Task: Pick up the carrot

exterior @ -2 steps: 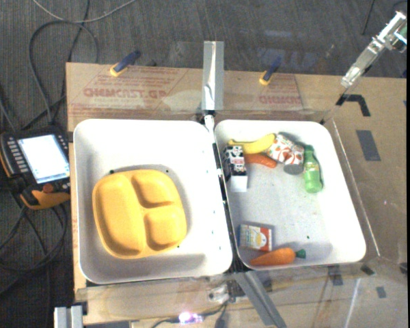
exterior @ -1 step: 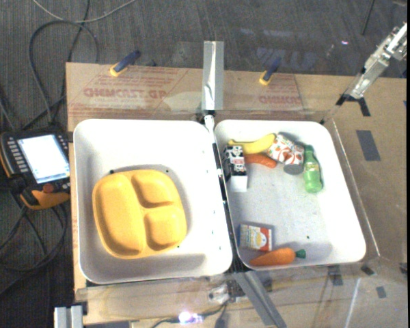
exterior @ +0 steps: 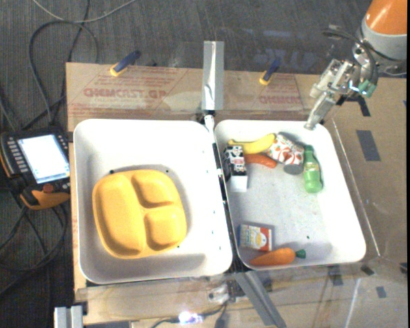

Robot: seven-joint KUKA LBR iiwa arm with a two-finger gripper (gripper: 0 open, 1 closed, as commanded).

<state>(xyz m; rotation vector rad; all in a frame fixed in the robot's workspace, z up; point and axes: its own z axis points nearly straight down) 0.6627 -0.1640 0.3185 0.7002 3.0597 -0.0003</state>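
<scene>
Carrot lies flat at 6 o'clock in the right bin, against the front wall, green stub pointing to 3, just below a small carton. Gripper hangs over the bin's 1 o'clock corner, well apart from the carrot; can't tell its opening from here. Nothing visibly held. Banana, green bottle and other items cluster at 12. Yellow divided tray sits in the left bin. Wall proximity probably limits approach angle.
</scene>
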